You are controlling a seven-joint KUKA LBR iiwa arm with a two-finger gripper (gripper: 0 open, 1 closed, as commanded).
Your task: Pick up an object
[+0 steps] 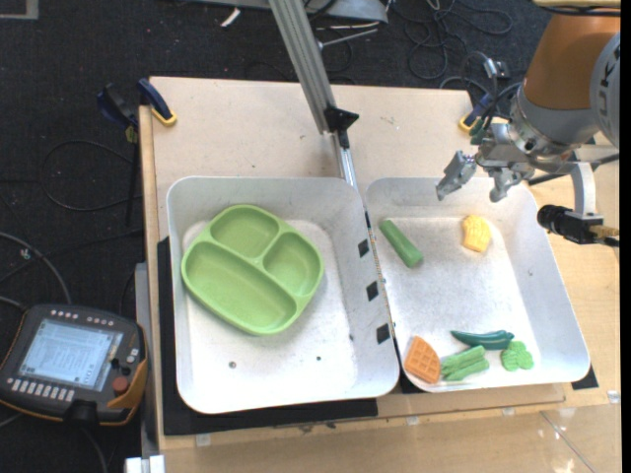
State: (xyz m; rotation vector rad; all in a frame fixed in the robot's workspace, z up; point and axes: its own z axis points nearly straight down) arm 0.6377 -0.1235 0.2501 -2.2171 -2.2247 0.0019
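Above the far edge of the right bin [552,294], we see the claw [478,177] hanging with its two fingers spread apart and nothing between them. It is clear of every object, so we judge the approach step to be in hand: no object is picked yet.

Nearest to the claw lies a small yellow corn piece [476,234], just below it in the view, on the bin floor. A green cucumber-like stick [401,243] lies a little further off, to the left, slanted. We think either would do; the corn piece looks the shorter trip. The next move, in our judgement, calls for lowering the open fingers astride the chosen piece, then closing.

Well apart, at the near rim of the same bin, sit an orange waffle piece [423,360], a dark green pepper [483,338] and two pale green pieces. The left bin [197,363] holds a green divided plate [252,268] on the tabletop [227,126].
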